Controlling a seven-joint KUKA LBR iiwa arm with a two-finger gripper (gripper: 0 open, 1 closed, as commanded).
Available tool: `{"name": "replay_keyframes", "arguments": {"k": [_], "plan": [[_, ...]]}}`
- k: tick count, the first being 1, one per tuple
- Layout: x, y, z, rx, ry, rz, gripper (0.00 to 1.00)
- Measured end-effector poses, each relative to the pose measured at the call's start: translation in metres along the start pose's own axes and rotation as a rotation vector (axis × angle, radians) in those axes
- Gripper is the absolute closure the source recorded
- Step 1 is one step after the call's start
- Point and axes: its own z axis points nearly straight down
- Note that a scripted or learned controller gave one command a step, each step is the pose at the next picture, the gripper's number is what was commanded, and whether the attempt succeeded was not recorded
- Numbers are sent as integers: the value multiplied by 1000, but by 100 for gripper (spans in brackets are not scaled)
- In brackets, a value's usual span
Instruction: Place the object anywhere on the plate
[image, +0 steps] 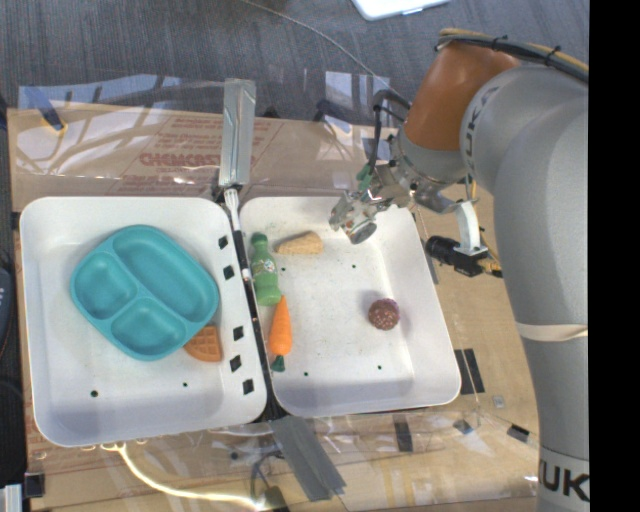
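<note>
While the grey arm's two-finger claw (352, 218) hangs over the right white bin's (425, 375) upper edge, whether it is parted or grips anything cannot be told. Four objects lie in that bin: one green bottle (264, 268) and one orange carrot (280, 333) along the left wall, one tan bread roll (300, 243) just left of the claw, one dark red ball (383, 314) below it. One teal three-compartment plastic plate (144, 290) sits in the left bin (60, 400), one brown waffle (204, 346) touching its lower edge.

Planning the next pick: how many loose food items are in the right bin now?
4. A green bottle and a carrot lie along the left wall, a corn cob sits near the back, and a dark ball lies right of centre. The arm may hide more.
</note>
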Motion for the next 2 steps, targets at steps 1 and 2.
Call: {"name": "replay_keyframes", "arguments": {"k": [1,2], "plan": [[58,11,-55,-4,-3,-345,100],[136,23,-24,1,1,-479,100]]}}
